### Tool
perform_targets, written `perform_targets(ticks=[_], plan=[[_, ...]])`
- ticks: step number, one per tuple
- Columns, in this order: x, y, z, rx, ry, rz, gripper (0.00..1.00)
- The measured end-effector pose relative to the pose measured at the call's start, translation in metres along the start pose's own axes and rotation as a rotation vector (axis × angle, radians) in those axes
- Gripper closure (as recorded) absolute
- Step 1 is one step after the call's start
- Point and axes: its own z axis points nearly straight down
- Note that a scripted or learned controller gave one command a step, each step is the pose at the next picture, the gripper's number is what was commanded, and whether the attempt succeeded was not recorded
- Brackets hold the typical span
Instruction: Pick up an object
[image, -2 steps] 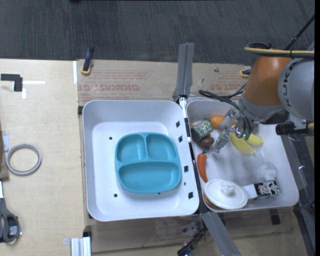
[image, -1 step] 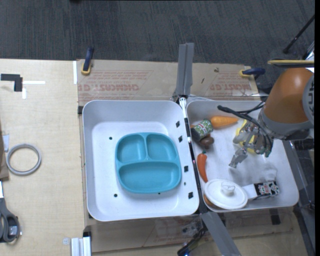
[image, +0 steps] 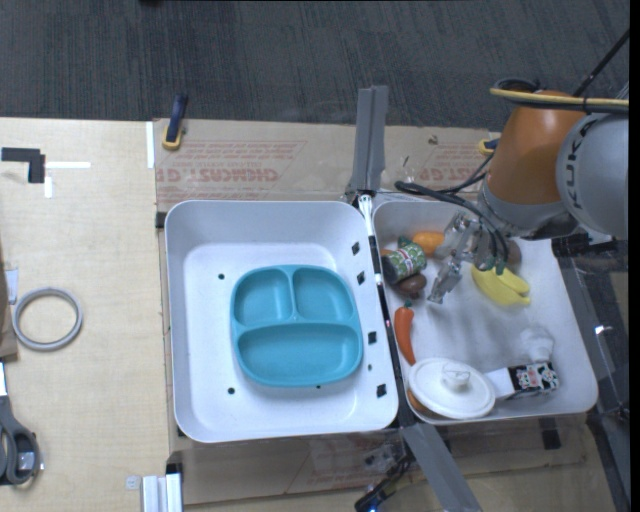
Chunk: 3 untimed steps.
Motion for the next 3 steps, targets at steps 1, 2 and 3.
perform_targets(ticks=[1, 2, 3], plan=[[0.001, -0.096, -0.001, -0.005, -0.017, 0.060, 0.00], [0.000, -0.095, -0.012, -0.006, -0.022, 0.058, 1.00], [0.084, -0.085, 0.001, -0.006, -0.013, 0.118, 1.00]])
